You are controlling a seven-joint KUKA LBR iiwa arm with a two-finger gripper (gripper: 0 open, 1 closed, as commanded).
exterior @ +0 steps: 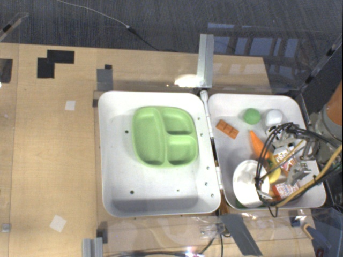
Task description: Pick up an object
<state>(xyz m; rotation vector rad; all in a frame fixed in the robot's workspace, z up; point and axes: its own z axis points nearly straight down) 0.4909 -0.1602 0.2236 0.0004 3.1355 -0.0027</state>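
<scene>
- Where the two white bins met along a central divider, the left bin [115, 159] carried a green divided tray [163, 135], which lay flat a little above that bin's middle, with one long compartment on the side away from the divider and two smaller ones on the side toward it.
- Across the divider, the right bin [236, 108] held all the loose objects.
- An orange-brown block [226, 129] lay nearest the divider, in the bin's upper part.
- Beyond the block, farther from the divider, a green ball [251, 115] sat just beside a white ball [274, 116]; whether they touched could not be told.
- An orange carrot-shaped piece [256, 142] lay tilted below the green ball, its lower end hidden under the cabling.
- A white bowl [246, 182] rested in the bin's lower part, partly covered by black cables.
- The gripper [286, 167], reaching from the side far from the divider, hung low over the bin's lower far corner, wrapped in black cables and tan rods.
- Yellow, red and white bits showed beneath it, too cluttered to name.
- Whether the gripper's jaws stood apart or together could not be told, nor whether anything sat between them.
</scene>
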